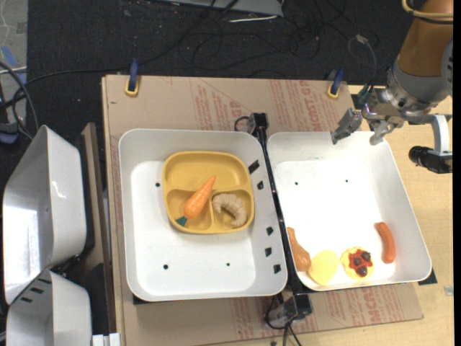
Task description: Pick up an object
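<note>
My gripper hangs open above the far edge of the right bin, with nothing between its fingers. Along that bin's near side lie an orange drumstick-shaped toy, a pale yellow round piece, a small pizza-like toy with red and dark toppings and a red-orange sausage. In the left bin a yellow divided plate holds a toy carrot and a beige shrimp.
The two bins stand on a cardboard sheet clipped to the bench. Other white bins are stacked at the far left. Cables lie on the dark floor behind the bench.
</note>
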Controlling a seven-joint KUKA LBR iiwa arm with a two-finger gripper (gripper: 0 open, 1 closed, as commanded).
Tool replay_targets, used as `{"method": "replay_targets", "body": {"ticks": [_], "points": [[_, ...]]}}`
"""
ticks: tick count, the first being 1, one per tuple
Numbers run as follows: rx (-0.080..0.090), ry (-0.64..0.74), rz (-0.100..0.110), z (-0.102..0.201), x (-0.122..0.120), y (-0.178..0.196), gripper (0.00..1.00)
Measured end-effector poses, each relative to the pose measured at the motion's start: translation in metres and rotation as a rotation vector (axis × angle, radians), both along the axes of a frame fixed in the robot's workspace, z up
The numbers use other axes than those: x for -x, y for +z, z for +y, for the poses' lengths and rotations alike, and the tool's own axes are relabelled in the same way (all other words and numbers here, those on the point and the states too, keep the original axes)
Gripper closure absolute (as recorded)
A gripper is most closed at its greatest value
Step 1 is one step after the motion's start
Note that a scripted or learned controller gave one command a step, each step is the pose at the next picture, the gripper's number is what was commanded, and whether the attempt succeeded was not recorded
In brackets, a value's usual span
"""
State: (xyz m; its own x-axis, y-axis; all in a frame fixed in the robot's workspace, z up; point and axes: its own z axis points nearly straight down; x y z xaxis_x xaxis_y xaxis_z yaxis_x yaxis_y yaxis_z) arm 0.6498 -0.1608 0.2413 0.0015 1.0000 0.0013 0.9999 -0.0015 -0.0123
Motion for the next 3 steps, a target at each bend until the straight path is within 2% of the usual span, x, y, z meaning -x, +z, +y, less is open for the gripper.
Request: {"method": "replay_targets", "body": {"ticks": [1,2,3], "points": [[0.002,0.002,-0.012,0.000,-0.002,0.008,0.00],[0.001,0.000,-0.007,0.000,0.007,-0.051,0.00],[0.001,0.000,-0.008,-0.009,0.005,-0.106,0.00]]}}
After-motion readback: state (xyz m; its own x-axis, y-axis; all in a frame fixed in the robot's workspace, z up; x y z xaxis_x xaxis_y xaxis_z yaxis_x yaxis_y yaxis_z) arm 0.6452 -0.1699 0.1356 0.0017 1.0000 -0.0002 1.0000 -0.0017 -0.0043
